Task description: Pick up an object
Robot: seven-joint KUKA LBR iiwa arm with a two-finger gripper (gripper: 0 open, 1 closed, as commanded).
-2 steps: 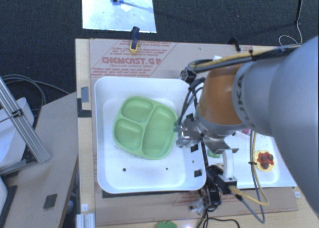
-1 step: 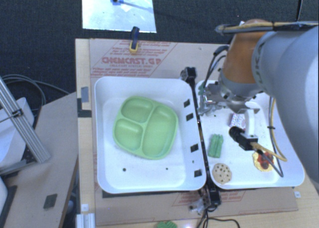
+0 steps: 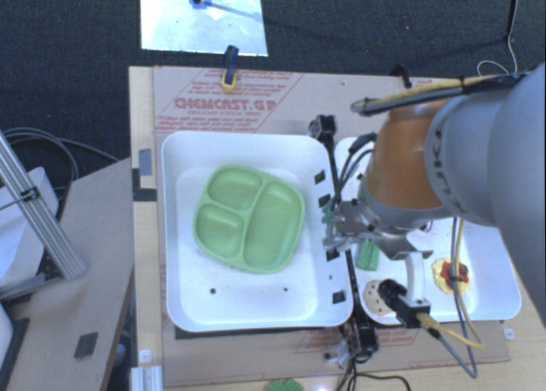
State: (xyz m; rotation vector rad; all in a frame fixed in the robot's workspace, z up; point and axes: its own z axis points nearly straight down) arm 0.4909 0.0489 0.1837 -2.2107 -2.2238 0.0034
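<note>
On the bench (image 3: 145, 210) we see 2 white bins side by side. The left bin (image 3: 179, 295) holds a green divided plate (image 3: 249, 218). The pincer (image 3: 368, 254) hangs over the right bin (image 3: 495, 291), by a small green object (image 3: 368, 255); its grip we cannot tell.

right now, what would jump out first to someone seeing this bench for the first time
The pale green divided plate lying flat in the left white bin draws the eye first. Next comes the big grey arm with its orange band, reaching in from the right and hanging over the right bin, where a small green object sits under it.
</note>
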